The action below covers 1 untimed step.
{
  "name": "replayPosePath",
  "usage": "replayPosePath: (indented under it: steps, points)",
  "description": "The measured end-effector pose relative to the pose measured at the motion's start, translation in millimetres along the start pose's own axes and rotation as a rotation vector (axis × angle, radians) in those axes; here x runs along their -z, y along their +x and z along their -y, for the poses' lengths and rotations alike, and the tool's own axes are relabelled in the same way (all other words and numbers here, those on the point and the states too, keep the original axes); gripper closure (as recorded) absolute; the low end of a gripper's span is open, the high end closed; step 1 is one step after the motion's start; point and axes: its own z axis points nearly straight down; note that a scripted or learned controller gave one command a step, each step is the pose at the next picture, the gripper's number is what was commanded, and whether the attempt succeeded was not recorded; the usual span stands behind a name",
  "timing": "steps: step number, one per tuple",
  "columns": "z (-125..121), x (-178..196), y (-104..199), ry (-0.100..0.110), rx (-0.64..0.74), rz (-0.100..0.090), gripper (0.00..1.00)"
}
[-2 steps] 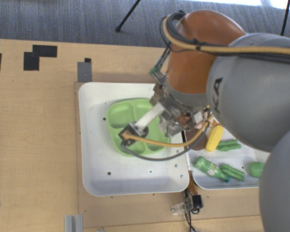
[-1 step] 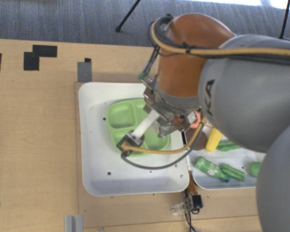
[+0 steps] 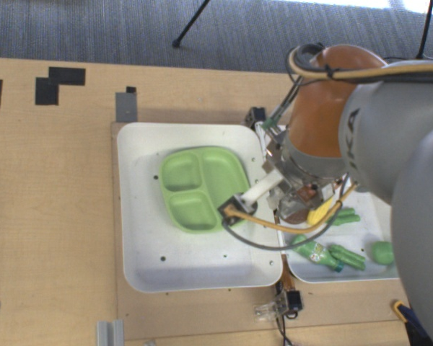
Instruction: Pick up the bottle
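Note:
A green bottle (image 3: 319,252) with a pale label lies on its side near the front edge of the right bin (image 3: 303,271). My gripper (image 3: 297,206) hangs over the left end of that bin, just behind and slightly left of the bottle. The orange band and grey wrist cover most of the gripper. I see nothing held in it.
A green divided plate (image 3: 202,186) lies in the left bin (image 3: 141,215). Around the bottle lie other green pieces (image 3: 348,258), a green round thing (image 3: 381,251) and a yellow item (image 3: 319,211). A yellow cable (image 3: 263,222) loops from the wrist over the wall between the bins.

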Motion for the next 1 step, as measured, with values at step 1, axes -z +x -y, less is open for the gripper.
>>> replayPosePath:
  steps: [1]
  points:
    - [60.9, -22.0, 39.9, 0.000, -0.015, 0.000, 1.00]
